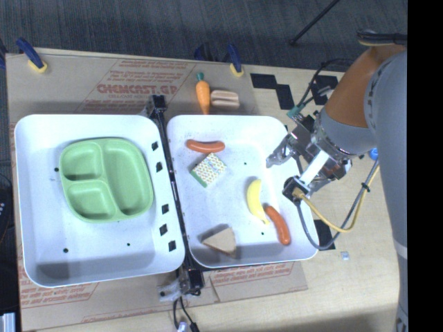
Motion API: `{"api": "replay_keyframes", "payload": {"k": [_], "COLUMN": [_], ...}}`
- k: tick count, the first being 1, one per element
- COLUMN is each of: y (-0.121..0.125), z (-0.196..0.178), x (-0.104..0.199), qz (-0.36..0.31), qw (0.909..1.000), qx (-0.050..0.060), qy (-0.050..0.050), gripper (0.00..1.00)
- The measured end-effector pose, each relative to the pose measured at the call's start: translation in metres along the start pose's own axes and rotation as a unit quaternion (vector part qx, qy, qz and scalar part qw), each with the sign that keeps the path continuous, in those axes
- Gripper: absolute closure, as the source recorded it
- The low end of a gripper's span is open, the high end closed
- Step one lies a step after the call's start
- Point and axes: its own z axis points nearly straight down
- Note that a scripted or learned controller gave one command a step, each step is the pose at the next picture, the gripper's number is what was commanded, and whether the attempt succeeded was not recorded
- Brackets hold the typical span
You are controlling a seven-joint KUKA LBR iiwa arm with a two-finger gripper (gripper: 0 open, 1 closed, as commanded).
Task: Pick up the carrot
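Wedge-shaped sandwich point(220, 241) lies in smooth white bin point(235, 126); tapered carrot point(202, 94) rests outside on cardboard-covered surface point(131, 81); end effector point(282, 173) spread, grasping nothing.

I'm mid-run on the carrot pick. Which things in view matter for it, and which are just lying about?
Job:
- carrot, outside the bins, on the bench behind the right bin
- gripper, over the right bin's right edge

Lying about:
- sandwich beside the carrot
- sausage
- patterned cube
- banana
- second sausage
- bread wedge
- green divided plate in the left bin
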Motion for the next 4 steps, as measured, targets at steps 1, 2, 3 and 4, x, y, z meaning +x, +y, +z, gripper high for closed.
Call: {"api": "replay_keyframes", "payload": {"k": [1, 2, 3, 4], "y": [0.013, 0.011, 0.006, -0.001], "z": [0.088, 0.094, 0.158, 0.150], "x": [-0.033, -0.012, -0.059, -0.057], "qz": [-0.010, 0.036, -0.051, -0.372], "qw": [1.0000, 0.9993, 0.9987, 0.9281], "qx": [0.000, -0.001, -0.002, -0.001], "qy": [0.000, 0.000, 0.004, 0.000], "gripper": [0.00, 0.00, 0.00, 0.00]}}
